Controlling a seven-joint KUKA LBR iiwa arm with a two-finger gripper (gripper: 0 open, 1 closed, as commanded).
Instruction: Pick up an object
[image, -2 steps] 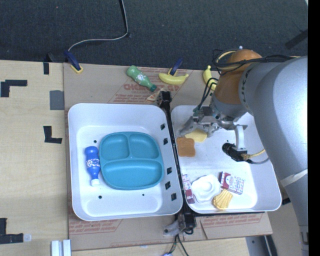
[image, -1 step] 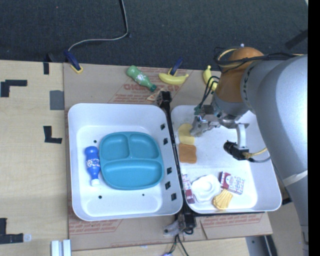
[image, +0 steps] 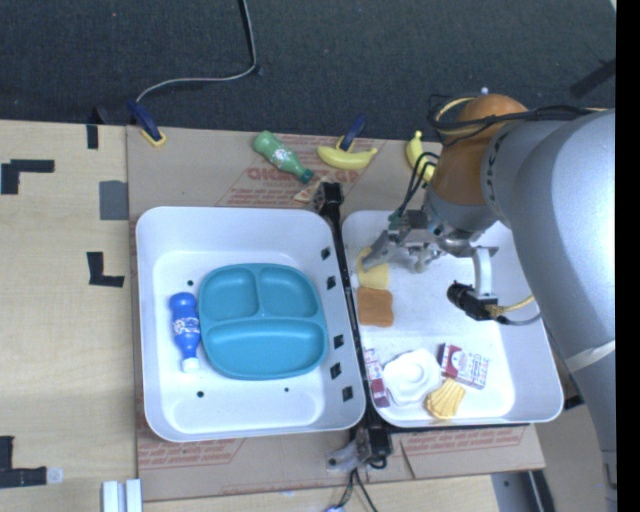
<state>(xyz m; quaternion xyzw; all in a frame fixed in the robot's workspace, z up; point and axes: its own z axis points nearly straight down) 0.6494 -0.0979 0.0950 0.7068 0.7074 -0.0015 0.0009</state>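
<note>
target: yellow wedge (image: 372, 274), cheese-like, lying just below my gripper (image: 400, 247) at the left wall of the right bin (image: 530, 385), close to or touching my fingertip.
fingers: they look spread, nothing between them; tips are small and dark against the bin floor, so I'm not certain of the gap.
handling: my read is light, rigid toy plastic, smooth, a bit slippery. The sloped faces could squirt out; I'd pinch across the flat sides, low.
risk: the bin wall is right beside it, little room for my left finger.
next out: brown toast slice (image: 376, 306) directly below the wedge, nearly touching it. Flat, hard to get under.
further: white cup (image: 411, 376), red carton (image: 463, 365), ridged yellow piece (image: 445, 400) at the near end of my bin.
left bin: blue divided plate (image: 263, 320), blue bottle (image: 185, 329).
hidden: my own wrist covers the far corner of my bin; the wedge's upper edge sits under my fingertip.
</note>
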